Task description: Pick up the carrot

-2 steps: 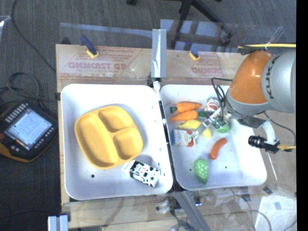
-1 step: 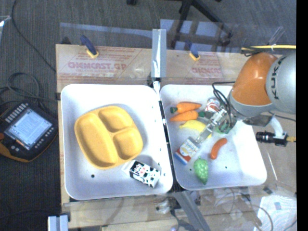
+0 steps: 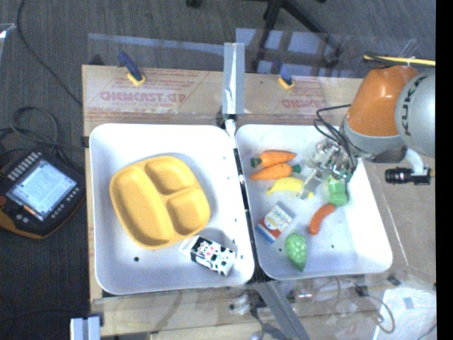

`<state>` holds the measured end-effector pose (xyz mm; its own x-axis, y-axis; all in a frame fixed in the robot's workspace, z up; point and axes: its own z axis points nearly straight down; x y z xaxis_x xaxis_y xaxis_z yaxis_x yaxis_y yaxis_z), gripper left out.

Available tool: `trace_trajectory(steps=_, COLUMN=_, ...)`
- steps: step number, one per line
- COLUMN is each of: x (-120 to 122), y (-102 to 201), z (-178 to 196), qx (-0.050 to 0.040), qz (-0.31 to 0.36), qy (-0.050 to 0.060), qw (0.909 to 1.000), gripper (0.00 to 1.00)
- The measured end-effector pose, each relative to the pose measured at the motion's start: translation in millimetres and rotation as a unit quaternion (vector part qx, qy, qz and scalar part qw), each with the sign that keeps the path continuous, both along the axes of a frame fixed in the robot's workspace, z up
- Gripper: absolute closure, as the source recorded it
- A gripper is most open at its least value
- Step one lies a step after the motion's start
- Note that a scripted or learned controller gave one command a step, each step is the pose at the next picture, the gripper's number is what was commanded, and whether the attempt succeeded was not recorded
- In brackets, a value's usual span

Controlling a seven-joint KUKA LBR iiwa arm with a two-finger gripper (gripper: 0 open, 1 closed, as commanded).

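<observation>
- Carrots, two orange plastic ones with green tops, lie side by side in the upper left part of the right white bin: the upper carrot and just below it the lower carrot, close together or touching.
- Just below them lies a yellow plastic banana.
- To their right the metal two-finger gripper hangs over the bin beside the banana; nothing is visible between its fingers, and I cannot tell whether they are apart or together.
- A green plastic piece sits just right of the gripper, with an orange-red sausage-shaped toy below it.
- Lower in the bin are a small red, white and blue carton and a green bunch of grapes.
- The left white bin holds a yellow three-compartment plate and a black-and-white patterned carton.
</observation>
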<state>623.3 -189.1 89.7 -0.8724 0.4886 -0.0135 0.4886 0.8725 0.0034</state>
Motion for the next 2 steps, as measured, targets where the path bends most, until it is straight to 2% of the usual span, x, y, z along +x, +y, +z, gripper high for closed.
trace_trajectory(steps=1, x=2.2, y=1.7, z=11.3, qx=0.0015, qz=0.0, qy=-0.004, qw=1.0, gripper=1.0)
trace_trajectory(steps=2, x=-9.8, y=94.8, z=79.0, qx=0.0013, qz=0.125, qy=0.005, qw=0.9922, gripper=1.0)
